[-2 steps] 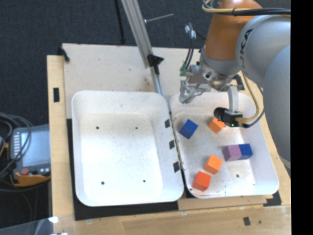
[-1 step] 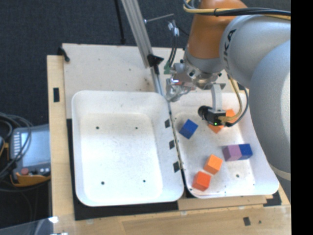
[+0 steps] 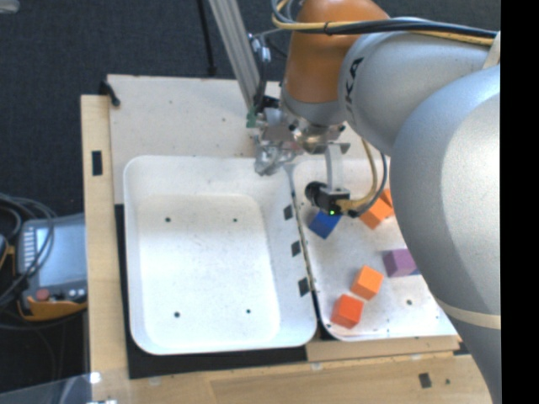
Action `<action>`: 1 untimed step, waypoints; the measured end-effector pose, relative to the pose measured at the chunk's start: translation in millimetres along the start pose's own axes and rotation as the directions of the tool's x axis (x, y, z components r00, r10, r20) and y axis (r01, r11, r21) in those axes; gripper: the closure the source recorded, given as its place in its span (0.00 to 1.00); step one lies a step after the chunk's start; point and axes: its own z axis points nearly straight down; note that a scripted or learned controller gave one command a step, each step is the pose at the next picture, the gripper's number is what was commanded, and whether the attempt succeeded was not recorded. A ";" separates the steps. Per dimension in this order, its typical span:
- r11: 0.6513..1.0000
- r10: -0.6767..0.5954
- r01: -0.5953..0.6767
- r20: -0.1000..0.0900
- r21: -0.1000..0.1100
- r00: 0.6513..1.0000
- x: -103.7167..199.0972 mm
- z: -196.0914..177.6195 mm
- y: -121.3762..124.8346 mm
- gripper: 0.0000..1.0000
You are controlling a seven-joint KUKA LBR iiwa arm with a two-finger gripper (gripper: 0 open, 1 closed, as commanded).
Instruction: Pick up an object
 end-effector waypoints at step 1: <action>1.000 0.003 -0.003 0.002 0.000 1.000 -3.2 -1.0 0.0 0.00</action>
